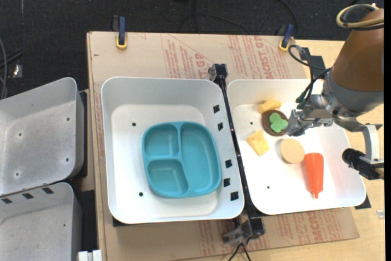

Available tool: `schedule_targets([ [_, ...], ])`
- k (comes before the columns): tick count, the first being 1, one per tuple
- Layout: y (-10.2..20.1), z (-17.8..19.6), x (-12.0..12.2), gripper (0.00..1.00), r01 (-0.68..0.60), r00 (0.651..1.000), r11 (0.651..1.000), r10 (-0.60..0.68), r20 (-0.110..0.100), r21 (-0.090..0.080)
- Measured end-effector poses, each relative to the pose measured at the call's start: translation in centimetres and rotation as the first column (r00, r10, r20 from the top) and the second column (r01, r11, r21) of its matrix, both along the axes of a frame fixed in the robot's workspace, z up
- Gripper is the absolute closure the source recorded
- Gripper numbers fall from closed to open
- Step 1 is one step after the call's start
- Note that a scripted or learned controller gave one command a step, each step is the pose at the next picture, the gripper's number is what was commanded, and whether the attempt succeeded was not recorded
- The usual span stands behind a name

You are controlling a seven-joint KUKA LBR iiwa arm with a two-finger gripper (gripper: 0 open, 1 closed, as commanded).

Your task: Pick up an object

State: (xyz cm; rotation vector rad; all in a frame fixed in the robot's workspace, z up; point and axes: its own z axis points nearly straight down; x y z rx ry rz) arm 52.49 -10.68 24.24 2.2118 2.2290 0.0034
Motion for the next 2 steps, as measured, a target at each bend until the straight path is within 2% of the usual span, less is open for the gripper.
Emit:
schedule_targets([
  [1, 5.3, 0.8, 2.1, 1.00, 0.000, 1.000, 1.000, 0.000, 0.000, 0.000],
  [2, 10.0, -0.7, 4.4, 1.00, 0.003, 1.000, 1.000, -0.003, -0.001, -0.001],
])
